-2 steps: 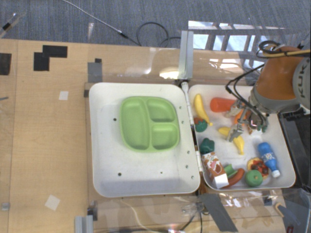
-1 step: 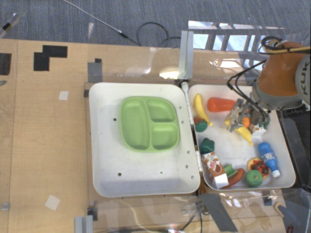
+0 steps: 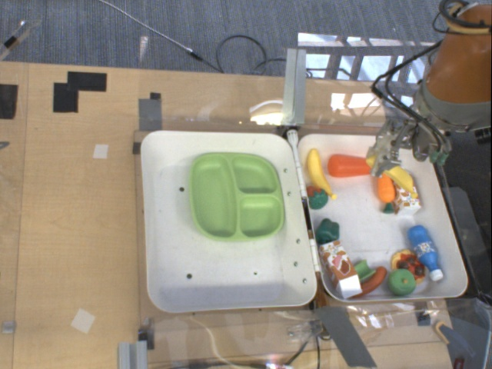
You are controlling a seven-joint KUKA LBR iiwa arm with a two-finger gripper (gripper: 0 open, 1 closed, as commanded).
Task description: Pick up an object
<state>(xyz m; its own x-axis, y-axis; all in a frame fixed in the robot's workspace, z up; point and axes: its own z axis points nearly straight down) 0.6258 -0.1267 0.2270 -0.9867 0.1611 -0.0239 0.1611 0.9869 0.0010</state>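
The right bin (image 3: 361, 214) holds several toy foods. A yellow banana (image 3: 315, 171) lies at its upper left beside a red-orange pepper (image 3: 347, 165). A small orange carrot (image 3: 386, 191), a second yellow banana (image 3: 402, 177) and a small white carton (image 3: 408, 201) sit at the upper right. My gripper (image 3: 388, 158) hangs over that cluster, just right of the pepper and above the carrot. Nothing is visibly lifted off the bin floor.
The left bin (image 3: 165, 267) bears a green divided plate (image 3: 237, 194). Lower in the right bin lie a dark green pepper (image 3: 328, 230), a printed carton (image 3: 338, 261), a sausage (image 3: 371, 280), a green apple (image 3: 400, 282) and a blue bottle (image 3: 425, 252). Cables loop above the wrist.
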